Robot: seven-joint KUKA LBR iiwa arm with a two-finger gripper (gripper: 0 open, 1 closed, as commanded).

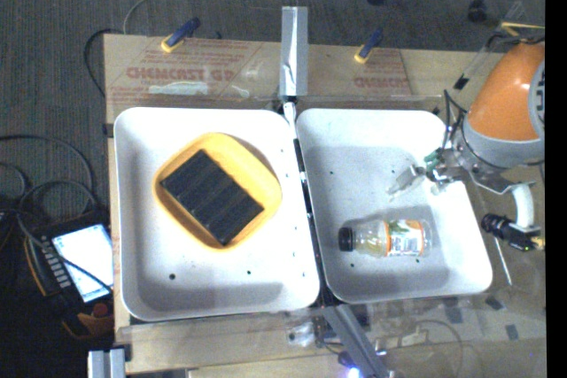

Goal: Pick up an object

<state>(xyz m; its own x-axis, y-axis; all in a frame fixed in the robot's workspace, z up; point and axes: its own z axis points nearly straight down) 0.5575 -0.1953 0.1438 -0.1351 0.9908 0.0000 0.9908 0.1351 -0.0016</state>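
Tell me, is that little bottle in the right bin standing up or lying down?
Lying down. The bottle rests on its side on the right bin floor, its dark cap pointing toward the left bin.

A wooden bench bears two white bins side by side

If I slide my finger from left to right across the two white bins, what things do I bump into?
Left bin → yellow dish with the dark ridged pad → right bin → plastic bottle lying on its side → the arm's pincer, just above the bottle's right end.
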